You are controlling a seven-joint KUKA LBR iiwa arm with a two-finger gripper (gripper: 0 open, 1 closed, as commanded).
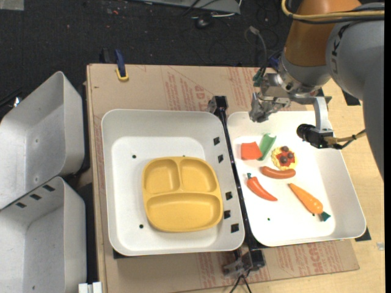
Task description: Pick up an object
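The gripper (261,112) is seen above the far left corner of the right bin (342,182); whether the fingers are wide or narrow cannot be told. Nothing is seen held. In that bin are laid an orange block (250,151), green piece (267,144), small pizza (284,157), sausage (278,173), red pepper (261,188) and carrot (306,200). A yellow divided tray (182,194) is set in the left bin (122,163).

Fixed overhead camera — slanted, both bins (116,163)
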